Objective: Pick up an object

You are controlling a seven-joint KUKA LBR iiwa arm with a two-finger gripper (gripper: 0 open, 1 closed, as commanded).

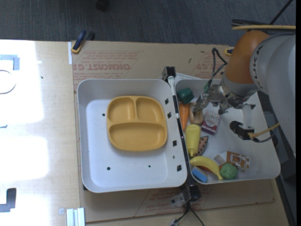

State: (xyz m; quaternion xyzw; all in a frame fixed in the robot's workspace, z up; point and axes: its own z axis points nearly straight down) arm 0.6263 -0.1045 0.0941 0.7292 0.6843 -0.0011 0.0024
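Note:
My gripper (210, 108) hangs low over the upper part of the right bin (263, 149), its fingers spread open, with nothing seen between them. Directly beneath it lies a white and red packet (211, 121), with a brown item (196, 117) beside it. To the left are a dark green piece (185, 95) and an orange carrot (184, 115). Lower down lie a yellow bottle (193, 138), a banana (207, 165), a blue piece (199, 175), a green ball (229, 171) and an orange and white box (238, 160).
The left bin (94, 164) holds a yellow divided plate (137, 123). The grey arm with its orange band (244, 60) comes in from the right over the right bin's upper corner. A black cable (244, 132) loops over the bin. Cardboard lies under both bins.

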